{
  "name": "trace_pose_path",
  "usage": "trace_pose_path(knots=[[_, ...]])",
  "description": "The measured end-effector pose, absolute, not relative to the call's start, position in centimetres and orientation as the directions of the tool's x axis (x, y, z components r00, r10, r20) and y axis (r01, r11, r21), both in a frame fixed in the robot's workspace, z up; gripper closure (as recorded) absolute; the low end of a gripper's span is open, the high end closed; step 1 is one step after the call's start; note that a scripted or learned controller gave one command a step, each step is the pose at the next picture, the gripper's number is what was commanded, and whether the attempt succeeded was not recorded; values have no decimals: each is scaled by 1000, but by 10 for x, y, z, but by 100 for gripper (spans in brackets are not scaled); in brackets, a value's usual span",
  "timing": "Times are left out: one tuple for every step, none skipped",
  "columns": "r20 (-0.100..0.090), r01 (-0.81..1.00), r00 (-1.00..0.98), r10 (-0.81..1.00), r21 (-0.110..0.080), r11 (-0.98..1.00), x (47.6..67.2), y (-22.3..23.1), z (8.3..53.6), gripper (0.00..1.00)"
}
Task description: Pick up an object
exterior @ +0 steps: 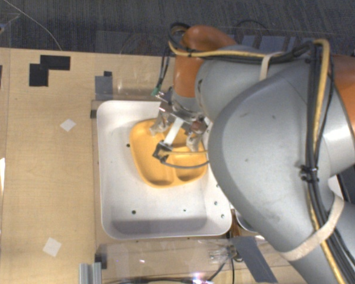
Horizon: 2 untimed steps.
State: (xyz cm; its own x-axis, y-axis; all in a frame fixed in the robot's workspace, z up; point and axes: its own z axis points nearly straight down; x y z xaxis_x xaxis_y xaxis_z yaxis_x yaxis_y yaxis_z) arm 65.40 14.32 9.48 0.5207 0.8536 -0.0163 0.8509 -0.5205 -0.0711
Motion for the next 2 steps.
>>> trace_pose_path(knots=[[6, 862, 507, 862, -5, -507, 599, 133, 116, 0], [-13, 629, 777, 630, -31, -777, 649, 160, 93, 0]])
